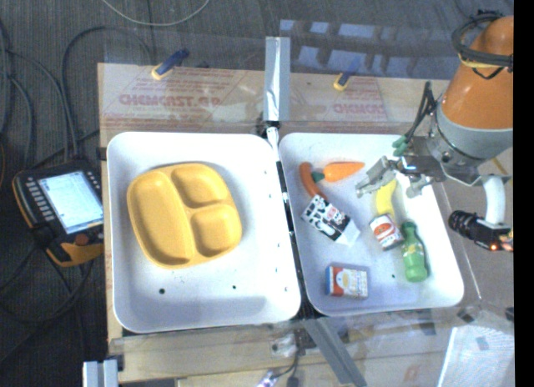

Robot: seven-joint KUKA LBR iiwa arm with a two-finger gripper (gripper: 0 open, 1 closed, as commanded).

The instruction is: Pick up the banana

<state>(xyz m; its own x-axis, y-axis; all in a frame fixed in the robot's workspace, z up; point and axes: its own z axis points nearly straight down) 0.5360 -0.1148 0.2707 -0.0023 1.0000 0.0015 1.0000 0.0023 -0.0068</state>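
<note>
Hovering over the right bin (434, 289), the gripper (392, 175) sits right above the banana's (385, 199) upper end; how far it is spread can't be told. The banana lies in the bin beside a can (384, 231) and green bottle (414, 253), below the carrot (342, 171).

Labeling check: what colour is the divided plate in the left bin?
Yellow, plain, on the divided plate; clearest in the camera view.
</note>
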